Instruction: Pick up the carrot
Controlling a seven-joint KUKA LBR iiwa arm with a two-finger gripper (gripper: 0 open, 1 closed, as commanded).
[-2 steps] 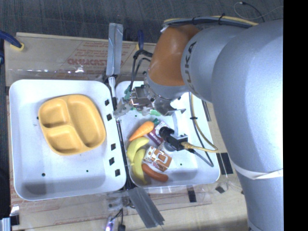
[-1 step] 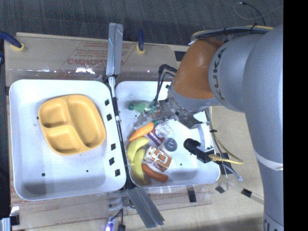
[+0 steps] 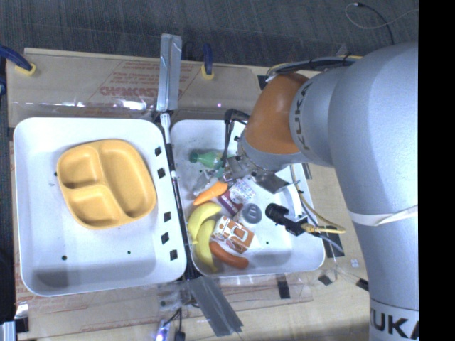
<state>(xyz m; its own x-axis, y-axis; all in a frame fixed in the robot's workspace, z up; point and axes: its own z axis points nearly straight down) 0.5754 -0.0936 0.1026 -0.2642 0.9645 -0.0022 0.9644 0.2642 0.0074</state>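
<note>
Two white bins sit side by side on the brown surface [image 3: 78,77]. The left bin [image 3: 85,258] holds a yellow divided plate [image 3: 106,183] with three compartments, lying a little toward the far side. The right bin [image 3: 288,256] is the crowded one.

The carrot [image 3: 211,192] lies in the right bin, near its left wall and about midway between the far and near walls. It is tilted, with its right end pointing toward the far right. Just on its near side is a banana [image 3: 202,229], curving along the left wall. A reddish sausage [image 3: 229,260] lies at the banana's near end, close to the near wall. A small orange-and-white packet [image 3: 234,234] lies just right of the banana, between the carrot and the sausage. A crinkly silver wrapper [image 3: 243,189] sits just right of the carrot, and a grey round disc [image 3: 252,212] lies on the wrapper's near side. A green thing [image 3: 206,158] lies toward the far side of the carrot — I cannot make out what it is.

The grey arm [image 3: 362,119] reaches in from the right, its orange band [image 3: 274,116] hanging over the far part of the right bin. The pincer [image 3: 231,168] is down in the bin just beyond the carrot, between it and the green thing — the wrist hides it, so I cannot tell whether it is released or clenched, or whether it touches the carrot.
</note>
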